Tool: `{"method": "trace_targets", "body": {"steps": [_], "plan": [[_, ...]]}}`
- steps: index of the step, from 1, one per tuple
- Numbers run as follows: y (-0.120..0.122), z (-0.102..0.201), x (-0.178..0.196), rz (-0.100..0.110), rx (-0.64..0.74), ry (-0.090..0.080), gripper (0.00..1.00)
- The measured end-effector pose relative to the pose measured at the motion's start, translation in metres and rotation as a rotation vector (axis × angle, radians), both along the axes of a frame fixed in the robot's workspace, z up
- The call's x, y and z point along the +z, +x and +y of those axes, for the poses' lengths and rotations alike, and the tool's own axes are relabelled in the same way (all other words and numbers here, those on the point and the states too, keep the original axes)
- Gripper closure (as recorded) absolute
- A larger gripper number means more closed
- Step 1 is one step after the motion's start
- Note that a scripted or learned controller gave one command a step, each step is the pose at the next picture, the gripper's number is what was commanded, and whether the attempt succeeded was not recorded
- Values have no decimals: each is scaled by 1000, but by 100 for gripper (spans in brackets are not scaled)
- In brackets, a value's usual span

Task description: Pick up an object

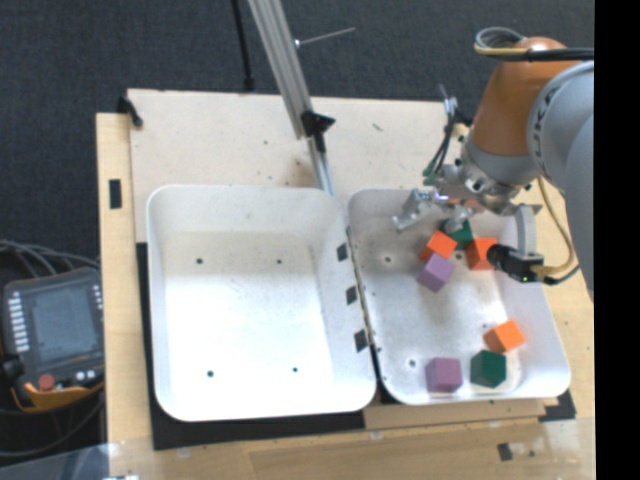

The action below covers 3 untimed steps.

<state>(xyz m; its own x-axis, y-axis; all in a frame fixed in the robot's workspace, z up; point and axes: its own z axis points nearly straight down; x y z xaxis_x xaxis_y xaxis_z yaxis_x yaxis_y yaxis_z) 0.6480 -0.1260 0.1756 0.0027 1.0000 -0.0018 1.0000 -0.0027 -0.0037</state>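
The right bin [400, 298] holds several small blocks. A cluster lies at its far side: an orange block [441, 245], a purple block [436, 272], a green block [463, 236] and another orange block [481, 254]. My gripper [449, 218] hangs just over this cluster, partly hiding the green block, at the end of the grey arm with its orange band [510, 98]. Near the front edge lie an orange block [505, 336], a purple block [443, 374] and a green block [488, 369].
The left bin [250, 298] stands beside the right one, their rims meeting in the middle. A slanted metal pole [285, 63] rises behind the bins. A teach pendant [55, 323] sits off the bench to the left.
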Motion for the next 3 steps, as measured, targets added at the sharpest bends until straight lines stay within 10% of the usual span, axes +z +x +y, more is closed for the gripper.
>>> {"method": "trace_targets", "body": {"steps": [1,2,3], "plan": [[-7,-3,-43,-9,2,-3,0],[-5,-4,-28,-13,-2,-1,100],[-6,0,35,-12,5,0,100]]}}
